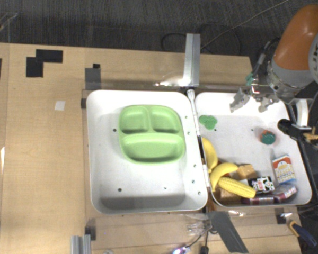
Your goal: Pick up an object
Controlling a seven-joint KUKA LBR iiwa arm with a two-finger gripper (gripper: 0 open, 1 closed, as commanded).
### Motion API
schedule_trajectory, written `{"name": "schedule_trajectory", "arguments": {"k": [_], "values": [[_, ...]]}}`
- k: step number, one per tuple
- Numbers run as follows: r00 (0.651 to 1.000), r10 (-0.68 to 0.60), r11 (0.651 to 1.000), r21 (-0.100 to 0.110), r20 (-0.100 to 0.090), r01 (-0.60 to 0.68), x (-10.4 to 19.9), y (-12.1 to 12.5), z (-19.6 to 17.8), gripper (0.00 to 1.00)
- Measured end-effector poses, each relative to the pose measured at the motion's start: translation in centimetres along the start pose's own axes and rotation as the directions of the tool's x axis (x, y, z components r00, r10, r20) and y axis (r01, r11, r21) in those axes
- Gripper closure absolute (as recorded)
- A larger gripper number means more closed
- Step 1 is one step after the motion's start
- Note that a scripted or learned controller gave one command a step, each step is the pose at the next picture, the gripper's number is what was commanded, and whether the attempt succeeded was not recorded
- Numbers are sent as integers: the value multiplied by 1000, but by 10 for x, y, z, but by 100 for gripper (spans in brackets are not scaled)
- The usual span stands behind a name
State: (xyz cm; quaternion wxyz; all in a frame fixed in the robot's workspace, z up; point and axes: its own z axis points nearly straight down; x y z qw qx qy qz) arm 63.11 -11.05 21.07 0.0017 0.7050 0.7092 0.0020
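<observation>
Nothing picked yet: my gripper (250, 102) hangs spread and bare over the right bin's (238, 136) far edge.

A wooden table (37, 157) fills the left of the frame, with black squares (42, 61) at its upper left. Dark carpet (122, 9) spans the top, crossed by a thin cable (238, 28) at upper right.

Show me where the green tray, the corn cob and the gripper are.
green tray (150, 133): camera view, its middle ridge.
corn cob (236, 186): camera view, middle of the cob.
gripper (250, 102): camera view, between its fingertips.
</observation>
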Motion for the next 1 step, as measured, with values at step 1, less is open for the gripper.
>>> {"name": "schedule_trajectory", "arguments": {"k": [1], "values": [[991, -135, 991, -18, 5, 135, 15, 29, 116, 0]]}}
